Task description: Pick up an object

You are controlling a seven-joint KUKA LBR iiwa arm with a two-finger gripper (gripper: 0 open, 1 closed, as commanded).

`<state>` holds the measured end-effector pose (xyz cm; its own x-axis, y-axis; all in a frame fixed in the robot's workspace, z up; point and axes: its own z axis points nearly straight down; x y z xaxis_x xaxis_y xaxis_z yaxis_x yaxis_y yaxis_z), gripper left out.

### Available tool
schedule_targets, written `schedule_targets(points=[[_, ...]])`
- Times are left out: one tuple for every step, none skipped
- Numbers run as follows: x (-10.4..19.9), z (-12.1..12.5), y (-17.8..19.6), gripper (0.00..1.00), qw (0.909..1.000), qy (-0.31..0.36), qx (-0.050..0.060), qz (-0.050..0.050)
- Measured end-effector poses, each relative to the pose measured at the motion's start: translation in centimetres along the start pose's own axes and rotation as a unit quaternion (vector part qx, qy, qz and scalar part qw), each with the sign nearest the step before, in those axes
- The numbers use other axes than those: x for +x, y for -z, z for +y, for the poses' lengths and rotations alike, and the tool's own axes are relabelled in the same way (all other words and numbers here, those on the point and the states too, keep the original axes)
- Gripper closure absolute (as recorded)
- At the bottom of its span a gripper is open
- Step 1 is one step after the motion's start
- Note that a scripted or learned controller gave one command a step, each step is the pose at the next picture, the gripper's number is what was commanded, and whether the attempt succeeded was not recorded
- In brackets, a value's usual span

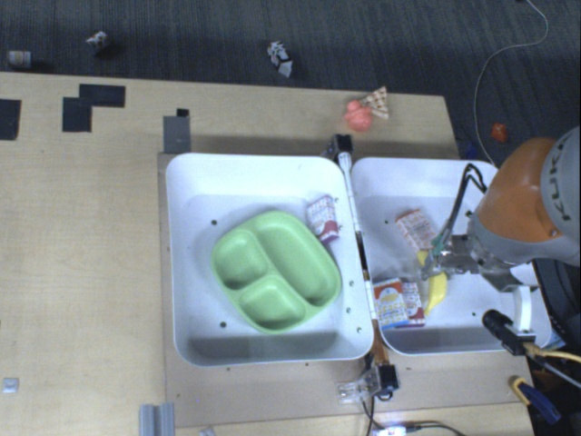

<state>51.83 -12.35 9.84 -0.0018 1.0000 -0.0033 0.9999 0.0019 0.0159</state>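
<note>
1. From above, the counter point(82, 243) was a pale, matte wooden surface, with flat black rectangles set into its far left part and dark ribbed carpet beyond its far edge.
2. Two shallow white bins sat side by side on it, smooth plastic with rounded corners. The left bin point(191, 243) held a glossy green tray point(275, 269), rounded and split into three compartments, lying at a slant.
3. Just beside that tray's upper right edge lay a small crinkled packet point(323, 218), white with red print.
4. The right bin point(390, 189) held a second printed packet point(416, 229), pinkish and creased, near its middle, and a flat red-and-white carton point(399, 302) against its near left corner.
5. A yellow banana point(436, 291), curved and smooth, lay just beside that carton, on its right.
6. The grey arm, with its rounded orange band point(517, 203), reached in from the right over the right bin. The hand point(439, 260) sat directly above the banana's upper end; whether it was clenched or released, I could not tell.
7. On the counter behind the bins lay a soft pink ball point(359, 115) touching a small striped cone-shaped object point(379, 104).
</note>
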Motion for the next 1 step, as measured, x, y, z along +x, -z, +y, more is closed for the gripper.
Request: schedule_targets(points=[[6.68,-2.89,8.73,1.0,1.0,0.001,0.006,0.002]])
